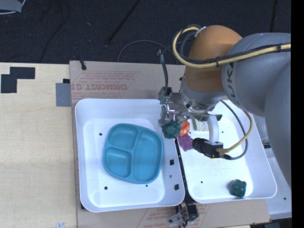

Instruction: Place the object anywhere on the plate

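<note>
What the arm covers and the edges cut off

At three o'clock the grey arm (266, 75) runs out past the right edge, so we cannot see its base, and its orange band (211, 44) and wrist hide the upper middle of the right bin (256, 184). The gripper (172, 120) sits under the wrist, and we cannot tell how its fingers stand or whether they touch the dark green lump (170, 129) at their tip. The orange piece (185, 126) and purple piece (185, 142) beside it are partly covered and too small to name.
</note>
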`<action>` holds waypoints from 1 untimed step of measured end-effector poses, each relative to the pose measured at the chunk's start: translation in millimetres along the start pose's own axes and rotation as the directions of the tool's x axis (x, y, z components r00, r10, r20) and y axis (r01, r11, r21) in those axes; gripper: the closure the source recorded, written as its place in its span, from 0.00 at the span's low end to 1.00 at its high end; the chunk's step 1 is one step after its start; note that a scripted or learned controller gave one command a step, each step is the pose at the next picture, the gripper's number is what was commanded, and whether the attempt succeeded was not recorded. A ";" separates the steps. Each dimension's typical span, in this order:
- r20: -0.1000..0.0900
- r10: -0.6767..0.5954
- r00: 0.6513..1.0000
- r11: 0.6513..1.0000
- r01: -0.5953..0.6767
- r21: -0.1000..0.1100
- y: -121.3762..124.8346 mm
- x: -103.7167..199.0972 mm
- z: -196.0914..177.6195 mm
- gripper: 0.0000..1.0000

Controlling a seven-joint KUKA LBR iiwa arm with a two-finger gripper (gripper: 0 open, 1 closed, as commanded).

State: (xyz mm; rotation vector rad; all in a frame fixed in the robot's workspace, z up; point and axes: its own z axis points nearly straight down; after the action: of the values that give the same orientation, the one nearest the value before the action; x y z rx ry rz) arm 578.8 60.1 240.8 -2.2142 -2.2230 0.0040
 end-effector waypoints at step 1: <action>0.000 0.000 1.000 1.000 0.000 0.003 -21.6 51.0 18.3 1.00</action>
State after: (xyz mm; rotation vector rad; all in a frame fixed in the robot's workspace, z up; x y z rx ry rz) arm 557.0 111.0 222.7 -2.2128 -2.2219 0.0072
